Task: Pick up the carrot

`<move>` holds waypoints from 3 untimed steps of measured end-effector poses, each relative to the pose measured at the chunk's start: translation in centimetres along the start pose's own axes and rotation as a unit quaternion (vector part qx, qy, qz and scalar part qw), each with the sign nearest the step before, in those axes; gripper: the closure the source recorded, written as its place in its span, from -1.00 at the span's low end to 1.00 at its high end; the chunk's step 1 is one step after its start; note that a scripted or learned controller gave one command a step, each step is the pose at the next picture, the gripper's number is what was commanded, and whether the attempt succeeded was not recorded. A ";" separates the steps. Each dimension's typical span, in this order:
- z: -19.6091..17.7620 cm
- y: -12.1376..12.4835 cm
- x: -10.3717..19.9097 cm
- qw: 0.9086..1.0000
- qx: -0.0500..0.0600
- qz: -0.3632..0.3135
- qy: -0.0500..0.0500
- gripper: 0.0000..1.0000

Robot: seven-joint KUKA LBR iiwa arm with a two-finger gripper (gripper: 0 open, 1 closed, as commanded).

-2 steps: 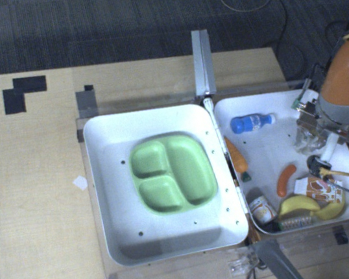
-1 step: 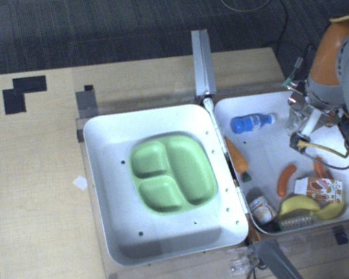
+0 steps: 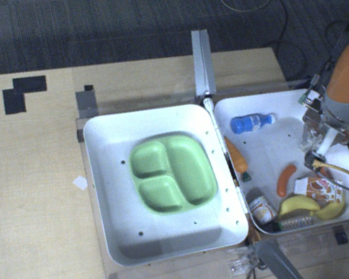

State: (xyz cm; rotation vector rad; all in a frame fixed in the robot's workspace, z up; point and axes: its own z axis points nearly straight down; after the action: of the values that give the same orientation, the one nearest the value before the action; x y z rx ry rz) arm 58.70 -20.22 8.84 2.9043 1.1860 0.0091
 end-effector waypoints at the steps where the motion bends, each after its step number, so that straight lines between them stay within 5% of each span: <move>1: 0.2 4.7 6.2 1.000 0.001 0.028 0.000 1.00; 2: -0.6 4.2 5.0 0.997 0.001 -0.082 0.000 1.00; 3: 0.1 5.5 6.4 0.994 0.000 -0.108 0.000 1.00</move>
State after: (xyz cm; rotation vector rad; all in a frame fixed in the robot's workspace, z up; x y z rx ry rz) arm 67.15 -19.66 8.76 2.7588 1.4908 0.0089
